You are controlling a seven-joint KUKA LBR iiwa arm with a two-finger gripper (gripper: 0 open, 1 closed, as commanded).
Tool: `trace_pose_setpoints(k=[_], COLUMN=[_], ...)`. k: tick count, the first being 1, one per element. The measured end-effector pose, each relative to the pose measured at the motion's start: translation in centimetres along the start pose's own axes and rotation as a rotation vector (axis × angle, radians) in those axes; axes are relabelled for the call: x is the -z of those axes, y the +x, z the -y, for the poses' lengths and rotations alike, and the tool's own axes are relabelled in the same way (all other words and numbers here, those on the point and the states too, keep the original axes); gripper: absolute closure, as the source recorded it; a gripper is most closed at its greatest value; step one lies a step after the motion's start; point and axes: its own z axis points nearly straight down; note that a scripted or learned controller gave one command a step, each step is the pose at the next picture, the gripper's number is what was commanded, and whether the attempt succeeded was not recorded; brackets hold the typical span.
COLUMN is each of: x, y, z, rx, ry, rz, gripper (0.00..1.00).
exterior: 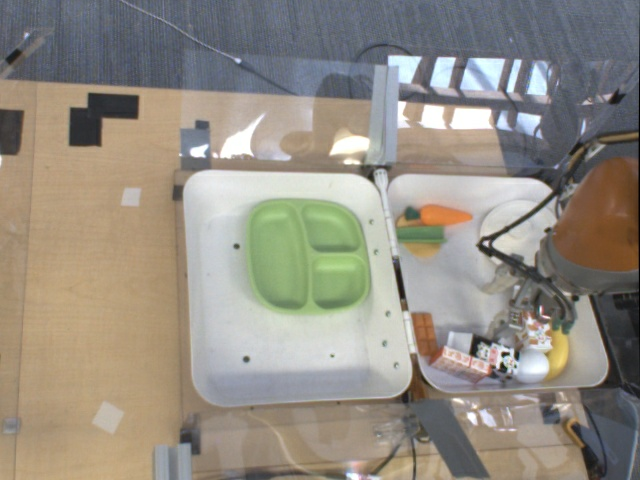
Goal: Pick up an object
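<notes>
Down low over the right bin (590,363), pincer (525,323) hovering at the five o'clock corner, just above the clutter: small printed carton (492,356), banana (557,355), white egg (532,366). Cannot tell whether open or closed. Nothing seen gripped, so pick not yet done. Carton print too small to read. Green divided plate (305,255) in left bin untouched.

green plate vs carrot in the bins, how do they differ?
The green plate lies in the left bin; the carrot lies in the right bin, near its top left corner. The plate is far larger. The plate is a flat, rounded tray split into three compartments; the carrot is a small tapered orange piece with a green end. Both rest on a bin floor, away from the hand.
</notes>
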Motion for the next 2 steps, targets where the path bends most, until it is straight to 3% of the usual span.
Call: trace_pose_setpoints(k=[1,2], x=[0.2,1.4], y=[1.8,1.4], z=[2.1,2.0], rx=[-0.044,-0.037], ry=[-0.001,0.000], rz=[0.018,0.030], gripper=[0.00,1.00])
